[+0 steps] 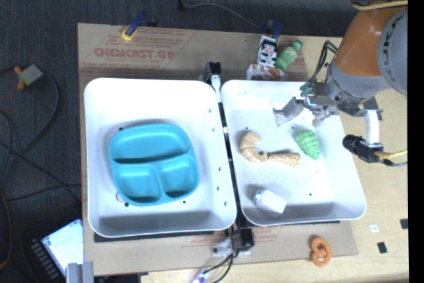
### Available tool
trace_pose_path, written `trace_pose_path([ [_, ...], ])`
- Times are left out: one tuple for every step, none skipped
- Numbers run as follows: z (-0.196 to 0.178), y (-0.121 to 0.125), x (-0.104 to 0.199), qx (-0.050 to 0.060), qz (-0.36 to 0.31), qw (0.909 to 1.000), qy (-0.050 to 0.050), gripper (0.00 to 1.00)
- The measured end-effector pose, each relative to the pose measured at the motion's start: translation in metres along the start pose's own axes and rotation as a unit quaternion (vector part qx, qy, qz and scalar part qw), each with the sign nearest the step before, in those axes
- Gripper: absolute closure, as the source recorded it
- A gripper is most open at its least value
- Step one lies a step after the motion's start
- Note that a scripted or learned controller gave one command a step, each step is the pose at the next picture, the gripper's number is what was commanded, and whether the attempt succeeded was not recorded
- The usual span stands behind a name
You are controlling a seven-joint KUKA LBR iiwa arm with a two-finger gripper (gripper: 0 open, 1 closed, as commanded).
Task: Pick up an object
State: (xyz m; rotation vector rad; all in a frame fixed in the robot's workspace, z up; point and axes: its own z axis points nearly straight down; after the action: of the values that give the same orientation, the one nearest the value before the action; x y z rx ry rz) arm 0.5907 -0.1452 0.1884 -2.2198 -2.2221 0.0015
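Pincer (pixel 303 113) spread open over the right bin (pixel 344 209), nothing between its metal fingers. Just below and right of it, a knobbly green object (pixel 308 143), oval, lying on the bin floor, close but apart from the fingertips. Lower left of the pincer, a curled tan pastry-like piece (pixel 250 144) touching a ridged beige cone-shaped thing (pixel 283 158). Farther below, a small white blocky object (pixel 269 201) near the front wall. Well to the left, a smooth blue compartment tray (pixel 154 163) in the left bin (pixel 99 103). Counter (pixel 384 222) pale and flat.
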Motion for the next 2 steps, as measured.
trace_pose_path([
  [0.095,0.004,-0.022,0.000,0.000,1.0000,0.000,0.00],
  [0.096,-0.007,-0.012,0.000,0.000,1.0000,0.000,0.00],
])
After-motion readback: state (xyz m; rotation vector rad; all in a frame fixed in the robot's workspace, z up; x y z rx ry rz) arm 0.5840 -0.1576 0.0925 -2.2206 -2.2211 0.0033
